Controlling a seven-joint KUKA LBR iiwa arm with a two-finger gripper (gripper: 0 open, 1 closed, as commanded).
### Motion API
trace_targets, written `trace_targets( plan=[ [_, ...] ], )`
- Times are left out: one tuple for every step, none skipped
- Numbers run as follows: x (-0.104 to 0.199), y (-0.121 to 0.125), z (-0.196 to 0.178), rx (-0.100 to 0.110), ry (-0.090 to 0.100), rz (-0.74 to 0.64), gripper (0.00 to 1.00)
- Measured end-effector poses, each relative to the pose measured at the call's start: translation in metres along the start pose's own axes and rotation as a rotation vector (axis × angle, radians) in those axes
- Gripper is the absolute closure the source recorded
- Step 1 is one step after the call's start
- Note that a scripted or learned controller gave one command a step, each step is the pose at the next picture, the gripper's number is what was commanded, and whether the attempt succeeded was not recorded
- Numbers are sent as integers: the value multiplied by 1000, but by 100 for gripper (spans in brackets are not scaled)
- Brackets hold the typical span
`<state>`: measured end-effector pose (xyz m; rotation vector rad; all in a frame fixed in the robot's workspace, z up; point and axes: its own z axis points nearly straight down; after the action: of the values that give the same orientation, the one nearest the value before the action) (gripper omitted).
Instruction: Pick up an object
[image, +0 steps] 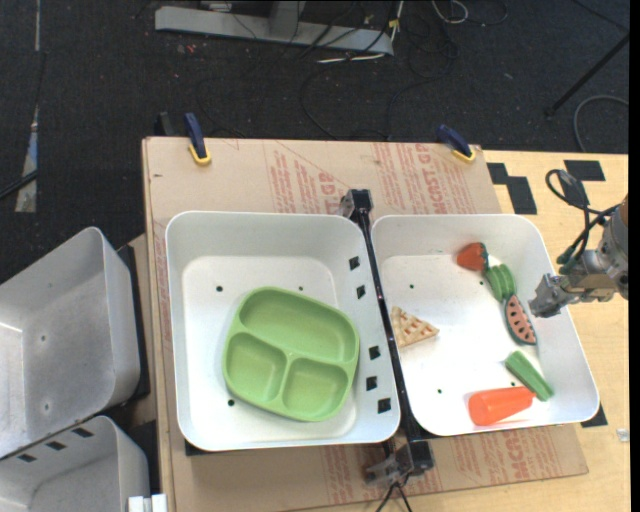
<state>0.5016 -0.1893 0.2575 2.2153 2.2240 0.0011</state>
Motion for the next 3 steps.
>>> trace_targets(
  plan=[
    [49, 11, -3, 1, 2, -4, 100],
    [89, 28, 0, 1, 1, -4, 100],
    [134, 47, -4, 0, 1, -3, 100]
  ],
)
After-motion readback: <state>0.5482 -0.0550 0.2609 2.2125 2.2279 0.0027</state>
